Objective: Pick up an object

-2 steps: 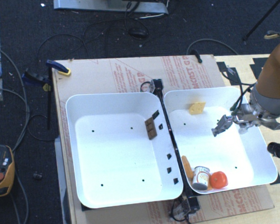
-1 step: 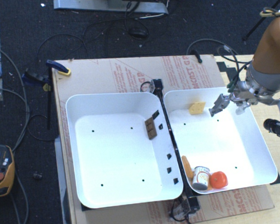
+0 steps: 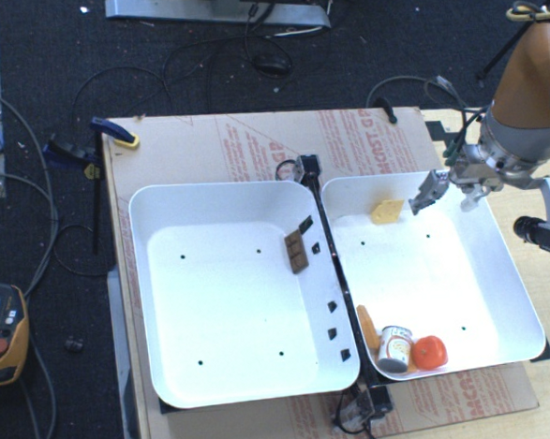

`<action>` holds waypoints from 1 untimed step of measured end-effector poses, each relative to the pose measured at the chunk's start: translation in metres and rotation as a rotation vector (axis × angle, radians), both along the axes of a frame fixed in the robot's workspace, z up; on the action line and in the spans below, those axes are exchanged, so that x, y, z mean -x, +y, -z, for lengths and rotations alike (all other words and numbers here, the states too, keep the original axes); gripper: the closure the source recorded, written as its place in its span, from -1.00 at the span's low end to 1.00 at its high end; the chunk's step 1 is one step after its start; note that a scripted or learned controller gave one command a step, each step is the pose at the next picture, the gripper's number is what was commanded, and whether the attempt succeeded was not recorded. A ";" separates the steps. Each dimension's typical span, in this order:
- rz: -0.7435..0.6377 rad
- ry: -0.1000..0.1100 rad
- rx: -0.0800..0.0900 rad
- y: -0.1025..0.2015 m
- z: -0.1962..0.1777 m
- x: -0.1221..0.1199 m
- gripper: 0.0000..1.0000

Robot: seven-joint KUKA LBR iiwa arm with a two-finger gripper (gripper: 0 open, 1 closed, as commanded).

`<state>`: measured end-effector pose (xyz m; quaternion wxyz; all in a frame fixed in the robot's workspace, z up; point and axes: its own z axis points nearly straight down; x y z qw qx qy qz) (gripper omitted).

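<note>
The right bin (image 3: 490,274) holds a yellow wedge-shaped piece (image 3: 386,212) near its far wall. In its near corner lie an orange carrot-like stick (image 3: 367,327), a small tin can (image 3: 394,346) on its side and a red tomato-like ball (image 3: 430,351), all close together. A brown chocolate-like bar (image 3: 297,252) leans on the right wall of the left bin (image 3: 168,296). My gripper (image 3: 426,196) hangs over the far edge of the right bin, just right of the yellow piece and apart from it, with nothing seen in it.
Small black tabs (image 3: 331,306) dot the wall between the bins. The bins sit on a cardboard-covered bench (image 3: 251,140). A blue-and-yellow clamp (image 3: 114,133) grips the bench's far left corner. Cables lie on the dark floor behind.
</note>
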<state>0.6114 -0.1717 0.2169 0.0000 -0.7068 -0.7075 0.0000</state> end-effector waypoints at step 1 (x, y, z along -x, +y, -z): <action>0.000 -0.001 0.000 -0.004 -0.005 -0.012 -1.00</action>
